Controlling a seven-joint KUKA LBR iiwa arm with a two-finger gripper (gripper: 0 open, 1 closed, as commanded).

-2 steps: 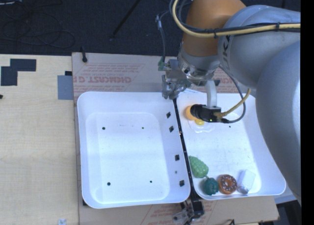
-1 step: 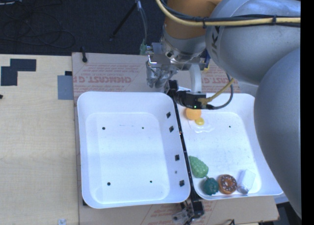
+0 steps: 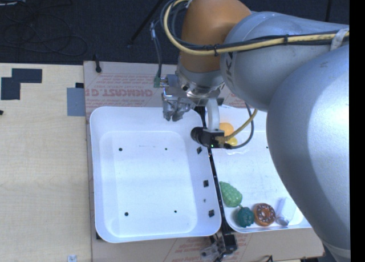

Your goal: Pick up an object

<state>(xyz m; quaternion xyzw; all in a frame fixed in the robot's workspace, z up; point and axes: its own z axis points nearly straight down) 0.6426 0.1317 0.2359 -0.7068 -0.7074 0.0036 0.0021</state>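
With its jaws' state impossible to tell, the grey two-finger gripper (image 3: 174,111) at upper centre may descend beside the yellow rounded object (image 3: 226,129), missing it.

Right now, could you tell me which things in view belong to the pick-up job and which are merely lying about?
Belonging to the job:
- gripper, above the left bin's far edge
- yellow object, partly hidden by the arm
- light green object
- dark teal object
- sprinkled doughnut
- right bin, holding all four

Just lying about:
- left bin
- cardboard sheet beneath the bins
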